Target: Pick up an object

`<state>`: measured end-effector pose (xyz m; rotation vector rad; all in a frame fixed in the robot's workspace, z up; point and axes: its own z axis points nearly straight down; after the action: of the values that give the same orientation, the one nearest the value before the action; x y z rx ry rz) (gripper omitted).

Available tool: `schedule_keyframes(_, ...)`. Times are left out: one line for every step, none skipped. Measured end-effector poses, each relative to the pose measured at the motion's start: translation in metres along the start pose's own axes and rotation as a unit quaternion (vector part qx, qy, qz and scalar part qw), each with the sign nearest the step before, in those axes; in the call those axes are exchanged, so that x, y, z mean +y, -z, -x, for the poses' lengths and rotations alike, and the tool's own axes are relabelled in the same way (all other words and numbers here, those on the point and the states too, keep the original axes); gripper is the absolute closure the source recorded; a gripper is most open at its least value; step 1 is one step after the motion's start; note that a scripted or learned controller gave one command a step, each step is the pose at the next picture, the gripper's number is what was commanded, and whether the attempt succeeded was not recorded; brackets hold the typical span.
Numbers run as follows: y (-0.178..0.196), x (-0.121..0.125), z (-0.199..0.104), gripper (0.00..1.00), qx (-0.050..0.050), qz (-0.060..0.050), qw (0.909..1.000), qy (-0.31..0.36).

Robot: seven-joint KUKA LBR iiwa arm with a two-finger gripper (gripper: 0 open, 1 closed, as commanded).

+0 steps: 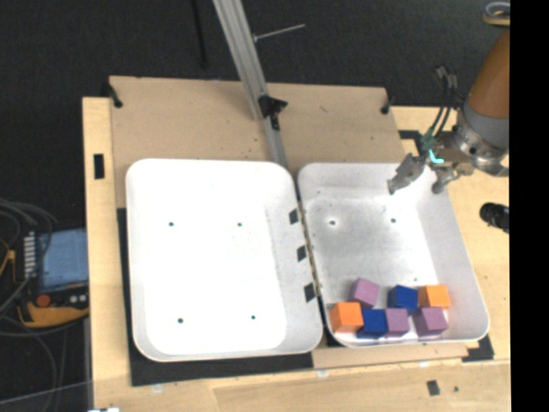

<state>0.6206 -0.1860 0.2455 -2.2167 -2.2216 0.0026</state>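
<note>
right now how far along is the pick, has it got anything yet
Nothing looks picked yet. The gripper is open with nothing between its fingers, over the far end of the right bin. The blocks sit clustered at that bin's near end: orange block, blue block, purple block and others. Left to do: move to the cluster, descend, close on one and lift.

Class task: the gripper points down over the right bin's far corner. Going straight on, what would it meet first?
Probably the bare floor of the right bin: the gripper hangs away from the blocks; depth is unclear.
</note>
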Motion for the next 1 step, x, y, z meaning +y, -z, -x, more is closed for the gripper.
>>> schedule_keyframes(0.0029,0.0007,0.0005,0.00,-0.001,0.002,1.0000,0.001)
